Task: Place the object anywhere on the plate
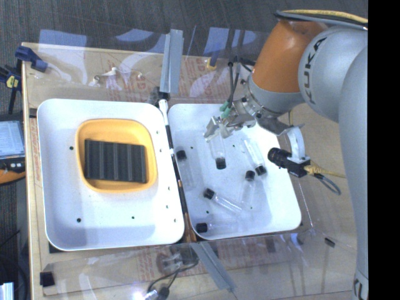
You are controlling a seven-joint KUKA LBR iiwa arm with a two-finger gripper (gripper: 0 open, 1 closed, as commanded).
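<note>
A robotics lab: a KUKA arm (pixel 325 74) over a taped bench (pixel 125 74) bearing two white bins (pixel 56 217).

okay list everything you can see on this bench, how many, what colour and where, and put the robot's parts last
bins: two, white, side by side on the bench
plate: one, yellow rim with a dark ribbed centre, in the left bin
vials: several, clear with black caps, I cannot tell the exact number, scattered in the right bin
clamp: one, blue, at the bench's upper left corner
device: one, with a pale screen, at the view's left edge
arm: one, grey with an orange band, reaching in from the right
gripper: one, metallic, over the upper part of the right bin, above the vials
</note>
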